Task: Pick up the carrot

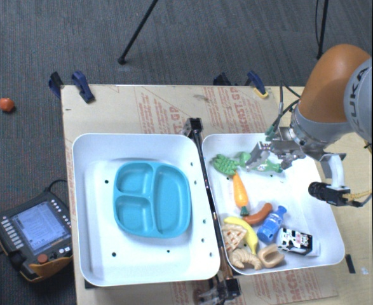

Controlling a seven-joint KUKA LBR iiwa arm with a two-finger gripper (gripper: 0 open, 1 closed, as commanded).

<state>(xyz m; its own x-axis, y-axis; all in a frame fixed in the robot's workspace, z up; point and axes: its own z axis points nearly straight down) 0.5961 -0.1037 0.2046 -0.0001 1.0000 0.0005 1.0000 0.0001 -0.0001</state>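
Camera view shows the carrot [239, 191] lying ungrasped in the right bin [329, 224], so pickup remains; the end effector [262, 156] hovers nearby, its opening impossible to tell.

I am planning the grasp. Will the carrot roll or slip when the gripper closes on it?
The carrot looks smooth and rounded, probably stiff plastic, so it may roll sideways. It tapers, so fingers could slide along it. The gripper is beside its green top.

Dark grey carpet [21, 37] surrounds the bench, with a tripod leg [142, 23] and a small orange ball [6, 105] on it.
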